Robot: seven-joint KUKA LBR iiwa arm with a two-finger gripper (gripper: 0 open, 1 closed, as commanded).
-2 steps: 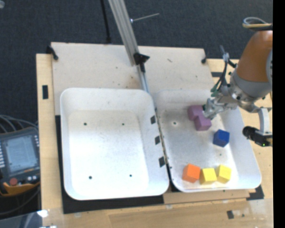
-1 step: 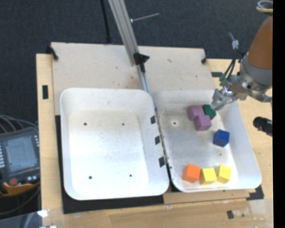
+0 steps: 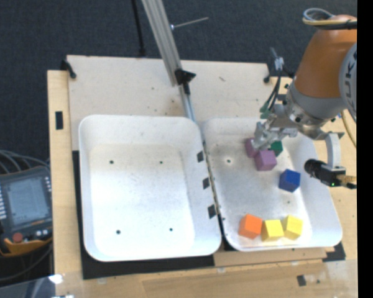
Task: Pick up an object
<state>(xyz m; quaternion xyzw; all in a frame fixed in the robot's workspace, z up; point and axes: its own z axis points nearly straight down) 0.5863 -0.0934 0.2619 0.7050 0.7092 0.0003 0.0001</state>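
The claw (image 3: 265,143) is low in the right bin (image 3: 317,228), at its far part, among a small group of blocks. Its tips are just above a purple block (image 3: 265,160) and a second purple block (image 3: 251,146) at its left side, and a green block (image 3: 276,147) is partly hidden behind it. If the claw is spread or pressed together, I cannot tell, because the metal parts cover each other from this angle. No block is clearly between them, so I do not say that it holds anything.

The other things for picking are well apart from the claw: a blue block (image 3: 290,180) near the middle of the bin, and an orange block (image 3: 250,226) with two yellow blocks (image 3: 273,230) (image 3: 293,226) in a row near the front wall. The left bin (image 3: 143,185) has only small dark marks.

The risk, in my opinion, comes from the crowding. The three blocks under the claw touch or almost touch, so the claw may come down on top of one block, or push two apart and close on nothing. A block caught only by a corner can also slip out when the arm (image 3: 323,61) rises.
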